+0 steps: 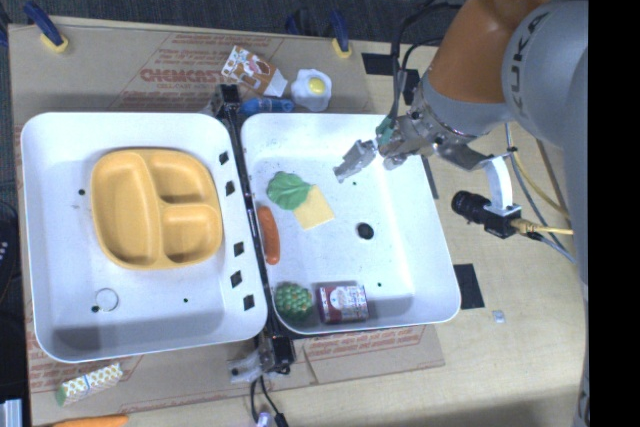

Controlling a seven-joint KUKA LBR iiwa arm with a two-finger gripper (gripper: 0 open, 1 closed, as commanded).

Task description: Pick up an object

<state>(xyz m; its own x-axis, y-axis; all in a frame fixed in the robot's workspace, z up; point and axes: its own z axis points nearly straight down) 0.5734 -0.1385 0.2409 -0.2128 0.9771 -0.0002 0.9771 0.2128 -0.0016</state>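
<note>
So the likely targets are all in the right bin (420, 245): a green leafy piece (288, 188) touching a yellow cheese slice (315, 209), an orange carrot (268, 233) along the left wall, plus a green ball (292, 298) and dark can (342, 303) at the front. The claw (354, 159) hovers over the bin's upper middle with nothing in it. Can't tell how wide it's open, and I'd guess it's lining up on the leafy piece.

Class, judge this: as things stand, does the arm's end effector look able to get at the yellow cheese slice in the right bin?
Probably yes. The end effector hangs over the right bin, near the yellow cheese slice. The slice lies flat and uncovered from above, though the green leaf touches its left edge.
</note>
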